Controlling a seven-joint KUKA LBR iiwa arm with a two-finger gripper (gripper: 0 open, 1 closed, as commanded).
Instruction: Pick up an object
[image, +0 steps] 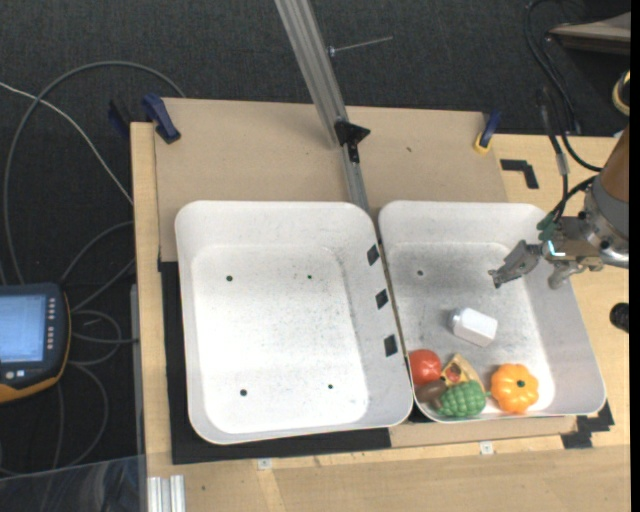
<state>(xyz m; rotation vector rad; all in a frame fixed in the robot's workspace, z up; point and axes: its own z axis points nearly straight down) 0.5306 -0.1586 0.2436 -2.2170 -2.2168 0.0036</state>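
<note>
White block (474, 325) lies on the right bin (440, 225) floor, below and left of the gripper (532, 268), well apart from it. Gripper fingers spread wide, holding nothing, above the bin.

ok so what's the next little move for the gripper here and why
Probably shift toward the near side of the right bin and lower over the white block. The gripper sits above bare bin floor with nothing between its fingers, and the block lies alone, closest to it. The tomato, green piece and orange pumpkin crowd the near edge, harder to grasp cleanly.
</note>
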